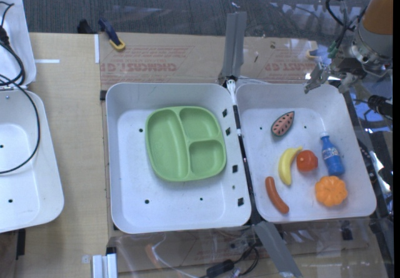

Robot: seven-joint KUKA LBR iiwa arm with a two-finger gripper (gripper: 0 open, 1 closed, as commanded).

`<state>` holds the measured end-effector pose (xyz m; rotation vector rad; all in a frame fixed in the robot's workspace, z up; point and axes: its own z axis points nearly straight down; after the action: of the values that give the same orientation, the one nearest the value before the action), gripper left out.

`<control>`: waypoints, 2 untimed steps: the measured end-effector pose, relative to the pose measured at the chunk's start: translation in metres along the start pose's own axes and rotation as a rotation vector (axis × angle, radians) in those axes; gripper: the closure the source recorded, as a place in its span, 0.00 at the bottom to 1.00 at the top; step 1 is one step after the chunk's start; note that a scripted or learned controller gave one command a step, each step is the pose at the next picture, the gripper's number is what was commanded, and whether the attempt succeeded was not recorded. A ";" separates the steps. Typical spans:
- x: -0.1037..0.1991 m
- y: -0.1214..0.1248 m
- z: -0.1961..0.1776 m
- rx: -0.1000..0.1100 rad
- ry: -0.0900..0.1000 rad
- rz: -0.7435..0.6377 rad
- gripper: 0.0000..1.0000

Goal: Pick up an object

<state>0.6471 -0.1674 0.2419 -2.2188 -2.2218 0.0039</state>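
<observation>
1. The grey arm with its orange band [381,14] hangs over the far right corner of the right-hand shallow white bin [250,145], at about 1 o'clock from that bin's middle. Its hand [322,77] sits above the rim, apart from every item; I would judge it is parked high so it can drop on a target.
2. I cannot tell whether the hand is wide or narrow; nothing shows between its tips.
3. The right bin holds 6 toys: a watermelon slice [282,124] at 11 o'clock, a yellow plastic banana [286,165] touching a red tomato [306,161] at centre, a blue bottle [332,156] at 3 o'clock, an orange pumpkin [330,190] at 5 o'clock, and a red sausage [277,195] at 7 o'clock.
4. The left-hand white bin [125,208] holds a green 3-compartment plastic tray [185,143], nothing in it.
5. Both bins rest on the desk [69,64].
</observation>
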 end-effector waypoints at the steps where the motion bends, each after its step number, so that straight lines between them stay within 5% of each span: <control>1: 0.009 -0.036 0.138 -0.001 0.000 -0.156 0.00; 2: 0.007 -0.035 0.128 -0.004 -0.001 -0.152 1.00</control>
<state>0.6116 -0.1601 0.1137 -2.0458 -2.3857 0.0004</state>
